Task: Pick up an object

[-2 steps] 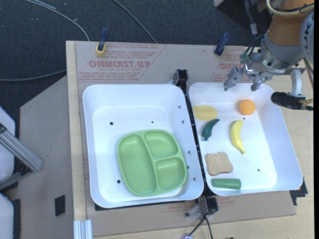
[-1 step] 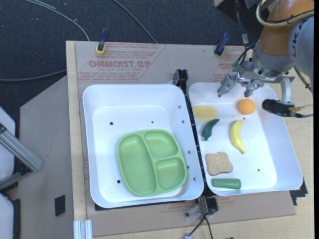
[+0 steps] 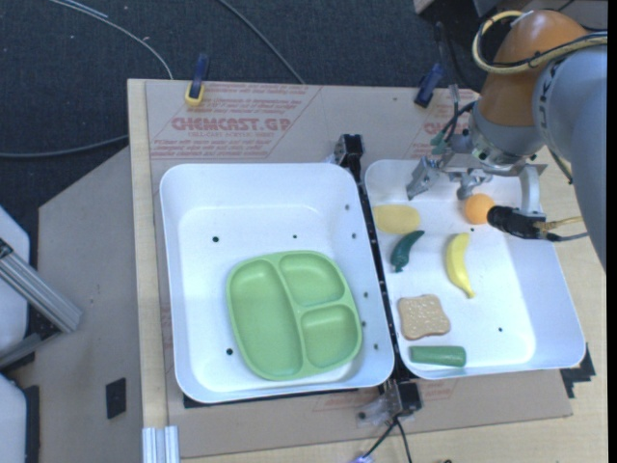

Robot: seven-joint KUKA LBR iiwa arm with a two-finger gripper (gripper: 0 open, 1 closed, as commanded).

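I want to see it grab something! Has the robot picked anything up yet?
Not yet. The gripper hangs over the back of the right bin, just above the orange, with nothing seen between its fingers. The banana, toast and other foods lie in the bin. The whole grab is left.

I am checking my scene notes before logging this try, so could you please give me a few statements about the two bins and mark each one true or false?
1. The green divided plate lies in the left bin. True.
2. The banana lies on the plate. False: it lies in the right bin.
3. The toast slice lies between the green pepper and the green cucumber-like piece. True.
4. The pincer hovers over the left bin. False: it is over the right bin's far end, near the orange fruit.
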